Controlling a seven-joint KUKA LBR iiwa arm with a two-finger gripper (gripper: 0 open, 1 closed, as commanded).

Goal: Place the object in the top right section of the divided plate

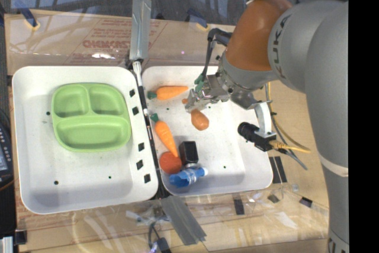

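Note:
The green divided plate (91, 116) lies in the left bin, with two small sections at its far side and one long section at its near side. My gripper (197, 99) hangs over the middle of the right bin. An orange egg-shaped object (200, 121) sits just below the gripper's tip, very close to it; whether it is held or resting on the bin floor I cannot tell. A carrot (170, 92) lies to the gripper's left.
In the right bin (237, 172), a second carrot (166, 137), a red-orange ball (170, 163), a black block (189, 152) and a blue bottle (187, 177) crowd the near left corner. A raised divider (142, 121) separates the bins. The arm's bulk covers the right bin's far right.

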